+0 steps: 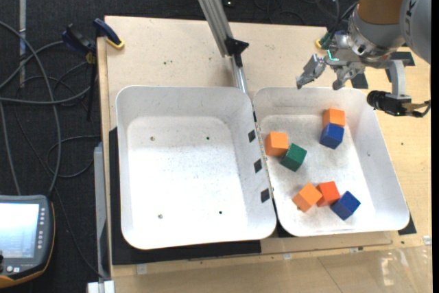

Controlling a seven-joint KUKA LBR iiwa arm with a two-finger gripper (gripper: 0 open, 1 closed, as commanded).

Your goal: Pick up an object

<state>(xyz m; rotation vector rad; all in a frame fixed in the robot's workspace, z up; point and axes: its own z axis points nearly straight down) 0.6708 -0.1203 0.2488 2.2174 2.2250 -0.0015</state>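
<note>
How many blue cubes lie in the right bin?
2: one blue cube near the far wall beneath an orange cube; another blue cube at the near right corner.

Robotics lab, plywood bench, floor cables, teach pendant

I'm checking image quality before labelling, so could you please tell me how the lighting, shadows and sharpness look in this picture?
Camera view: lighting is even and soft, with short faint shadows under the blocks, such as the green block; the right bin looks bright but not blown out; the blocks are sharp; the end effector is slightly soft; the bench's near right corner shows pale glare.
</note>
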